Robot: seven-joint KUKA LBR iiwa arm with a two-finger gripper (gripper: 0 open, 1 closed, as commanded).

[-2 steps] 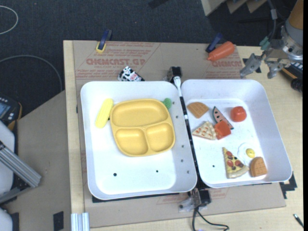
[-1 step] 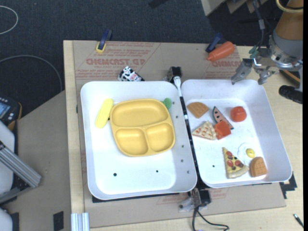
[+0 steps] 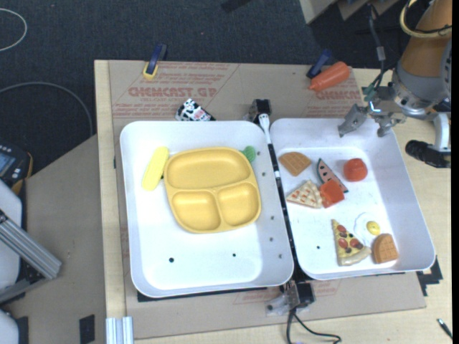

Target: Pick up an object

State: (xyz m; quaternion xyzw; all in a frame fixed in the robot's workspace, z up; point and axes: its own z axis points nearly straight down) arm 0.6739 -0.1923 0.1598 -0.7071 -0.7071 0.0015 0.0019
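My gripper (image 3: 368, 122) hangs open above the far edge of the right bin (image 3: 409, 192), fingers spread and nothing between them. Below it in that bin lie several toy foods: a red tomato (image 3: 355, 169), a watermelon slice (image 3: 325, 172), a red block (image 3: 332, 192), a brown cracker (image 3: 295, 163), a waffle wedge (image 3: 306, 195), a pizza slice (image 3: 347, 242), a fried egg (image 3: 370, 227) and a brown cookie (image 3: 384, 248). The tomato is the nearest to the gripper, a little toward the front.
The left bin (image 3: 143, 256) holds a yellow divided plate (image 3: 212, 189), a yellow corn piece (image 3: 154, 168) and a green bit (image 3: 249, 153). Behind the bins on the board are an orange clamp (image 3: 329, 76), a yellow-blue clamp (image 3: 153, 62) and a black-and-white toy (image 3: 193, 111).
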